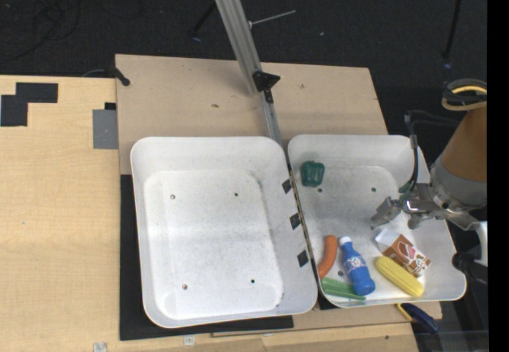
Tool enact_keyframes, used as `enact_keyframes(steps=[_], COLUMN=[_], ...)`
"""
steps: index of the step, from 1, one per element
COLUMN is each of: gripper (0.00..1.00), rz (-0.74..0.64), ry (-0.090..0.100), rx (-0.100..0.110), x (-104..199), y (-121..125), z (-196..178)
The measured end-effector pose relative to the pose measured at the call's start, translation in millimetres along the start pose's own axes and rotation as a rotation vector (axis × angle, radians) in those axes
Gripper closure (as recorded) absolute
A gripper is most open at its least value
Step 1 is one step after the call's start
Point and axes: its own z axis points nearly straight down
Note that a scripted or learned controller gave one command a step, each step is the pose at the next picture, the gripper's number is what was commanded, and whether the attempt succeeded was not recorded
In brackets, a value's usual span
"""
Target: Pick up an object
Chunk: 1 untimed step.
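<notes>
While the end effector [387, 215] hovers, fingers spread, holding nothing, brown packet [406, 253] lies just below, apart.

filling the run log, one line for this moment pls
end effector: above right bin, holding nothing | below it: box, corn, bottle

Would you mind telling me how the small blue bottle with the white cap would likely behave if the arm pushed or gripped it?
The small blue bottle with the white cap lies on its side, so a sideways push would probably roll it. Its rounded, smooth-looking body might slip from a pinch. It looks small and likely light.
</notes>
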Motion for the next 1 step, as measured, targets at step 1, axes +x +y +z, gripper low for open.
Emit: enact_keyframes(steps=[1], gripper=[0.00], rz=[0.001], ry=[0.001], rx=[0.001], x=[1.3], y=[-1.2], z=[54.1])
